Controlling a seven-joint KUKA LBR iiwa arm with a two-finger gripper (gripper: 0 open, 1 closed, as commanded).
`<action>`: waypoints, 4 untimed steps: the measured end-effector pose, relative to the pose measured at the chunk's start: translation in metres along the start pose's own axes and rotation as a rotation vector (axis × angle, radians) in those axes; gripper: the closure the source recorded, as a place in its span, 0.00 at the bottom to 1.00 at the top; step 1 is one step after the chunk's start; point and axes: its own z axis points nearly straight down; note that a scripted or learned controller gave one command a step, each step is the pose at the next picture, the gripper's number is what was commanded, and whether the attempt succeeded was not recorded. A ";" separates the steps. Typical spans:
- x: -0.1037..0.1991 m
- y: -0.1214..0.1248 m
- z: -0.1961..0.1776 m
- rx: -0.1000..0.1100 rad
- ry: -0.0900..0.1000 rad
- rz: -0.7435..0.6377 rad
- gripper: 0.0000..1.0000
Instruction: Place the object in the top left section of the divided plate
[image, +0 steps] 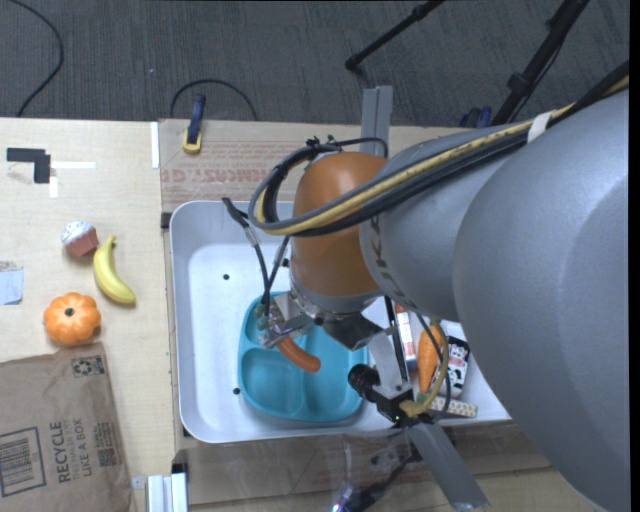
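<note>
A toy pumpkin (72, 318), cupcake (79, 239) and banana (112, 271) lie on the bench (80, 200). In the white bin (205, 330), the gripper (283, 338) clenches an orange carrot (297, 353) above the blue divided plate (285, 385).

Dark grey carpeted floor (200, 50) beyond the far edge, black cables (40, 60) trailing across it, pale wooden desk (90, 200), brown cardboard sheet (55, 430) at near left, even lighting.
</note>
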 end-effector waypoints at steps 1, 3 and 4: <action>-0.008 -0.022 0.005 0.001 0.001 -0.174 1.00; -0.030 -0.031 -0.058 -0.001 0.001 -0.470 1.00; 0.029 -0.009 -0.020 0.000 0.000 -0.561 1.00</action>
